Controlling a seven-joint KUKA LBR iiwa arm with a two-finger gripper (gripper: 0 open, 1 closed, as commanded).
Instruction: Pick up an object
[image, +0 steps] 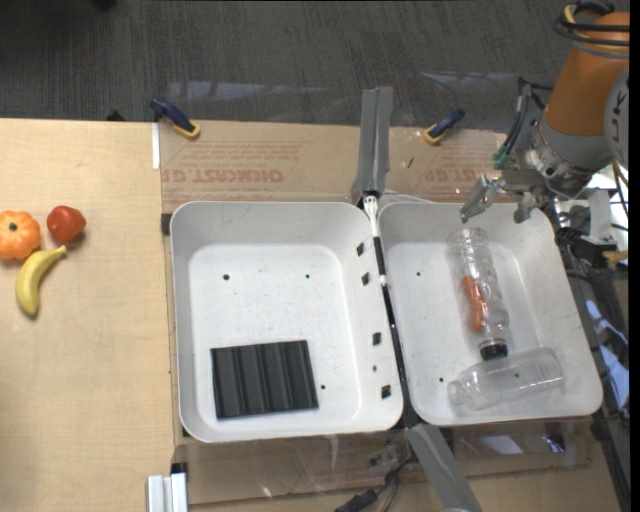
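In the right bin lies a clear plastic bottle with orange contents and a black cap, lengthwise near the middle. A second clear plastic bottle lies crosswise near that bin's front edge. A black ribbed slab rests flat in the left bin, toward its front. My gripper hangs above the right bin's back edge, just behind the orange-filled bottle, its two fingers spread apart with nothing between them.
Off to the left on the wooden bench top lie an orange, a red fruit and a banana. Two clamps pin the cardboard behind the bins. A grey divider post rises between the bins.
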